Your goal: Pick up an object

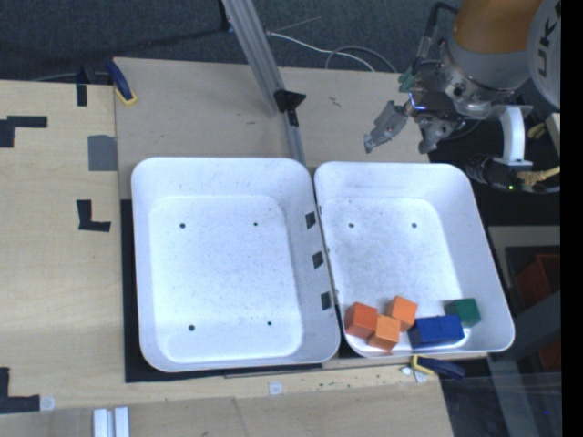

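Several small blocks lie bunched in the near corner of the right bin [392,176]: an orange block [362,318], a second orange block [403,310], a third orange block [386,332], a blue block [435,331] and a green block [465,311]. My gripper [405,137] hangs above the bench just behind the right bin's far rim, well away from the blocks. Its two fingers are spread apart, open, with nothing between them.
The left bin [219,176] sits beside the right one, their rims touching. A slanted metal bar [260,48] runs from the top down to the joint between the bins. Cables [351,57] lie on the bench behind the bins.
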You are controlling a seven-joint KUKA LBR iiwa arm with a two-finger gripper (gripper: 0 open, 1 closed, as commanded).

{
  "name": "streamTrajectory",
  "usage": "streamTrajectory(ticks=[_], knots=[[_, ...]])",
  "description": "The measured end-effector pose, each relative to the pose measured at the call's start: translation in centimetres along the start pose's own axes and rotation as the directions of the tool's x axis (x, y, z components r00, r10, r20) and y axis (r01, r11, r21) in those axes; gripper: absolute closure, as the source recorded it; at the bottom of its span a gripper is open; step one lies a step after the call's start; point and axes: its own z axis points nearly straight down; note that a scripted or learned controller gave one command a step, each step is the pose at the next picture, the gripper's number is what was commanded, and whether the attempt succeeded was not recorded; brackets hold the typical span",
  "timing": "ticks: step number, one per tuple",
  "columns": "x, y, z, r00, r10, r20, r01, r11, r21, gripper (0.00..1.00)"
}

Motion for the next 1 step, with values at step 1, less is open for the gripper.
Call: streamTrajectory(ticks=[1], knots=[[-2.26, 5.01, -1.09, 1.0, -0.004, 0.0, 0.004, 1.0, 0.001, 0.0]])
